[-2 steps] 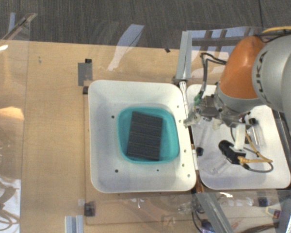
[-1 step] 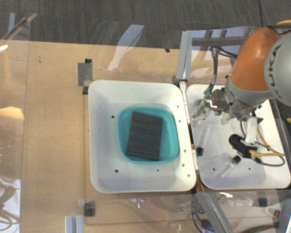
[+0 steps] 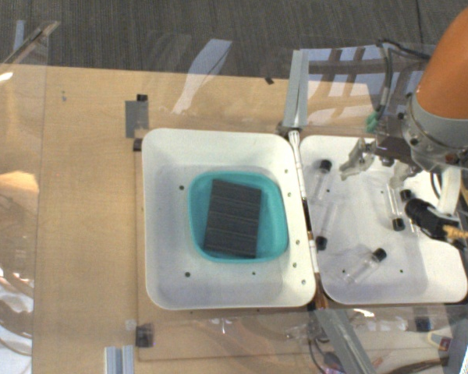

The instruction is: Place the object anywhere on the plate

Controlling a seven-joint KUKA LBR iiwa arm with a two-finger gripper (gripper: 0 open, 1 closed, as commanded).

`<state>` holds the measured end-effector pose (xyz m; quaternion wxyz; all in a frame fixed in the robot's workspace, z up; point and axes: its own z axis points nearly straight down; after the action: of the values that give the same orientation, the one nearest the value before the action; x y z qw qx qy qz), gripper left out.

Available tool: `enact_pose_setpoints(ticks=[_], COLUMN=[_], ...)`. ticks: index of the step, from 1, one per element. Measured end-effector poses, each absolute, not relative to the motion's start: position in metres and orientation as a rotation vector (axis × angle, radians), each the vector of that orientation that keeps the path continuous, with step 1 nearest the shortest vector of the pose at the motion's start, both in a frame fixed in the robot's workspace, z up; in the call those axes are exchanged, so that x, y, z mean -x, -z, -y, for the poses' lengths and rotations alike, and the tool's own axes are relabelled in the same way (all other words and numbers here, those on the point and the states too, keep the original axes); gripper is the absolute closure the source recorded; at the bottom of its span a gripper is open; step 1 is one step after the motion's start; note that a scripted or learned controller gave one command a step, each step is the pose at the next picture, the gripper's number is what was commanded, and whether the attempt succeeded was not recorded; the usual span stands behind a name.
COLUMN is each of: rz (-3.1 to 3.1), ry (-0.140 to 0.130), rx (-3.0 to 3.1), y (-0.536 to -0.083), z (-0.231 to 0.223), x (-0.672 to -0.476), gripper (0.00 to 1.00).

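Two shallow white bins sit side by side on a tan table [image 3: 78,271]. The left bin [image 3: 160,279] holds a teal plate [image 3: 274,232], roughly square with rounded corners, set near the bin's middle. A dark grey ribbed block [image 3: 233,218] lies flat on the plate, slightly tilted, well inside the plate's rim, with teal showing on all four sides. The right bin [image 3: 437,283] carries several small clear vials with black caps: one near the far left corner [image 3: 324,165], one at the left edge close to the divider [image 3: 320,242], one lying toward the near side [image 3: 366,260], and one at mid right [image 3: 396,213]. The arm [image 3: 452,76] comes in from the right, its orange band bulking at the far right corner above the right bin. The gripper [image 3: 357,160] hangs over the far part of the right bin, well apart from the plate and block. Its metal parts are small and glinting; whether the gripper is spread or pressed together cannot be told, and nothing is seen in it. Black and yellow cables [image 3: 429,218] trail beside the wrist over the bin's right side.
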<state>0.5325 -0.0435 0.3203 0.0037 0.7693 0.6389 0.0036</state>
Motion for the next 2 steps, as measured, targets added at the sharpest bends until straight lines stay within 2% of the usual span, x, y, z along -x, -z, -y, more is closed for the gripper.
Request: enact_pose_setpoints(ticks=[1, 2], rz=[-1.818, -1.559], ry=[-0.017, -0.011], rx=[-2.548, -2.716], y=[-0.437, -0.436], z=[0.061, 0.137], x=[-0.583, -0.564], gripper=[0.00, 0.00])
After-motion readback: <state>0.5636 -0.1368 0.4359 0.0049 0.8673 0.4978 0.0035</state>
